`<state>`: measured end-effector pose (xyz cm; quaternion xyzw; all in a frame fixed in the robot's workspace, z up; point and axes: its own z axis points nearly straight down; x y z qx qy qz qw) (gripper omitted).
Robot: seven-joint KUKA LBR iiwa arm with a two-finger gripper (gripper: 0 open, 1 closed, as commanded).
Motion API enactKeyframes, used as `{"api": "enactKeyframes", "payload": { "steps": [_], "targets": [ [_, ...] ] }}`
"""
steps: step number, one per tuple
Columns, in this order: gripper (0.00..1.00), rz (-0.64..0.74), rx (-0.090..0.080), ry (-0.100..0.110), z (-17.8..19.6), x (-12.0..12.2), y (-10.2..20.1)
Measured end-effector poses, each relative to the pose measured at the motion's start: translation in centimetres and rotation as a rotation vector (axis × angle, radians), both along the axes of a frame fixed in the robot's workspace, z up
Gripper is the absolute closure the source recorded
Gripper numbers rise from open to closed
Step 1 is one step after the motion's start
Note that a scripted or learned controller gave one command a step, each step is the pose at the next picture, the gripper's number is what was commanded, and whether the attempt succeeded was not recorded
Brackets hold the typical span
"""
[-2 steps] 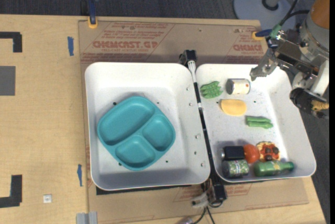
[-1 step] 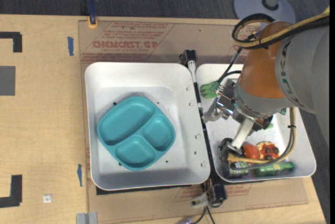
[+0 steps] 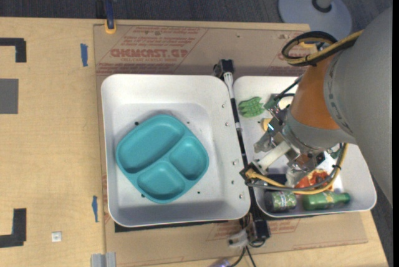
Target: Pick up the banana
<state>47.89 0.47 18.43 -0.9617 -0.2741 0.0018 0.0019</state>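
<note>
gripper point(image 3: 282, 156) low in right bin point(image 3: 365, 179), teal tray point(image 3: 163, 157) in left bin point(image 3: 118, 135)

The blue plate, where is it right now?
The blue plate lies in the left bin, near its middle, across the divider from the arm over the right bin.

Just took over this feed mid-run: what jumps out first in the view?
The teal divided plate stands out, lying alone in the left bin. The grey arm with its orange band hangs over the right bin, with its gripper low among small items: a green bottle, a can and a green toy.
</note>
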Motion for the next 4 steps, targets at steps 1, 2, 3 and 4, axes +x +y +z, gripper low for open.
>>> {"api": "enactKeyframes", "payload": {
  "steps": [1, 2, 3, 4],
  "targets": [
    [0.0, -0.095, -0.003, -0.003, 6.6, 0.0, -8.7],
    [0.0, 0.15, 0.001, 0.0, 0.0, 0.0, -5.1],
    [0.0, -0.071, -0.003, -0.003, 12.6, 3.7, -11.1],
    [0.0, -0.207, -0.001, 0.0, 1.0, 0.0, -5.6]
  ]
}}
